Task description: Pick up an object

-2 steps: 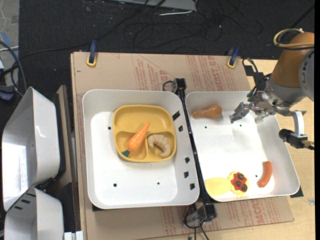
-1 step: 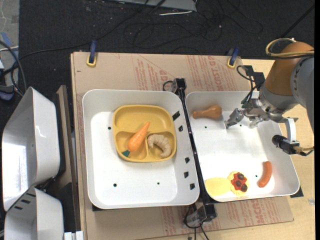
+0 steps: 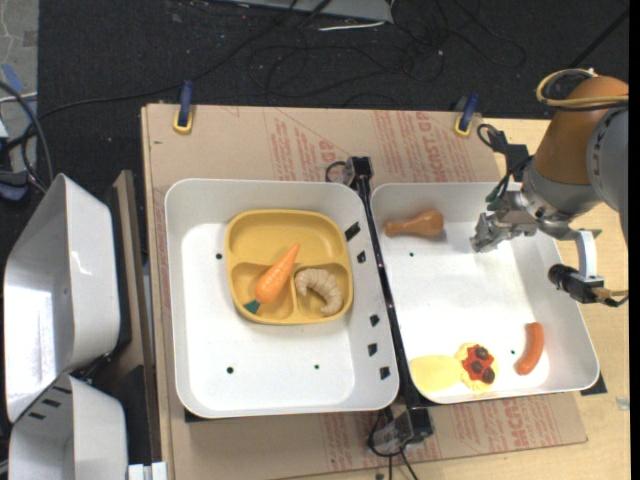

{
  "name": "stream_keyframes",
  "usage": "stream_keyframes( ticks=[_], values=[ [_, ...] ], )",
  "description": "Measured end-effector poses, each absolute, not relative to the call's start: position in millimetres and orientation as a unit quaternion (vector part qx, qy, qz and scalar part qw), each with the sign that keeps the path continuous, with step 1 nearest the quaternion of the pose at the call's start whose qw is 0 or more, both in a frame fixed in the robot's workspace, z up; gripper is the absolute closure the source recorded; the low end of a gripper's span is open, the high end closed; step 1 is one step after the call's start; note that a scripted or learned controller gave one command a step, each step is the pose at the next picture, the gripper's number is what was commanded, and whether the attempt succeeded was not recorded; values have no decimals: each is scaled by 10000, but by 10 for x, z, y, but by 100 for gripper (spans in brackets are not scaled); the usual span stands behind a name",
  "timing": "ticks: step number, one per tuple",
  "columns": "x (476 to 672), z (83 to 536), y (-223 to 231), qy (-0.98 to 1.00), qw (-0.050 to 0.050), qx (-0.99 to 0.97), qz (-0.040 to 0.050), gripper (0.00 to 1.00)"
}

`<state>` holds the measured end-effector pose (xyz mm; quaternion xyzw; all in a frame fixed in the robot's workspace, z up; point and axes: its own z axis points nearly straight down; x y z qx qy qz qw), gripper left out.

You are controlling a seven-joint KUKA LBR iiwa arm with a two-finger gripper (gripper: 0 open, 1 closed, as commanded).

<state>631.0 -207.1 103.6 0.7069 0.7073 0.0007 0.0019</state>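
My gripper (image 3: 491, 234) hangs over the back of the right bin (image 3: 470, 313), its tip a short way right of a brown chicken drumstick (image 3: 415, 226). Nothing shows between its fingers. Near the right bin's front edge lie a yellow slice with red berries (image 3: 455, 368) and an orange-red sausage (image 3: 530, 349). In the left bin (image 3: 200, 348) a yellow divided plate (image 3: 245, 233) holds an orange carrot (image 3: 277, 273) and a pale shrimp (image 3: 321, 288).
Black clips line the divider (image 3: 378, 298) between the two bins. A black fitting on a cable (image 3: 572, 280) hangs by the right bin's right wall. White containers (image 3: 50, 298) stand off the bench at the far left.
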Motion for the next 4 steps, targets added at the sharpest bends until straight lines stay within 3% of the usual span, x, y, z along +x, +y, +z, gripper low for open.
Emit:
stream_keyframes(
  ticks=[3, 4],
  values=[
    [6507, 2422, -2073, 7085, 31, 7057, 15, 100],
    [6436, 2500, -1531, 7090, -2, 7053, 2, 100]
  ],
)
